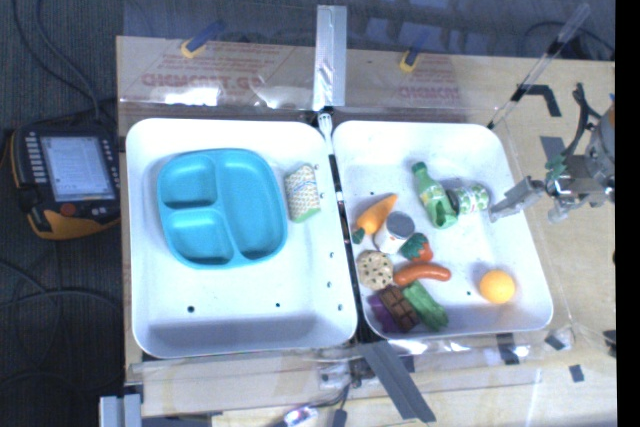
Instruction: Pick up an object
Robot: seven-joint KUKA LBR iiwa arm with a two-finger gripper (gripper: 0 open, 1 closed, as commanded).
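Note:
The right bin (500,150) holds several toy foods. Among them are a green bottle (431,194), a small can (471,200), a carrot (376,213), a cookie (375,267), a red sausage (422,272), an orange (497,286), a chocolate bar (394,307) and a green cucumber (428,306). My gripper (574,179) hangs at the far right, outside the right bin's right wall and level with the can. Nothing is visible in its grasp.
The left bin (160,315) bears a blue divided plate (218,205) and a pale knitted piece (302,192) beside it. A metal divider strip (330,55) stands behind the bins. A teach pendant (65,180) lies on the floor to the left.

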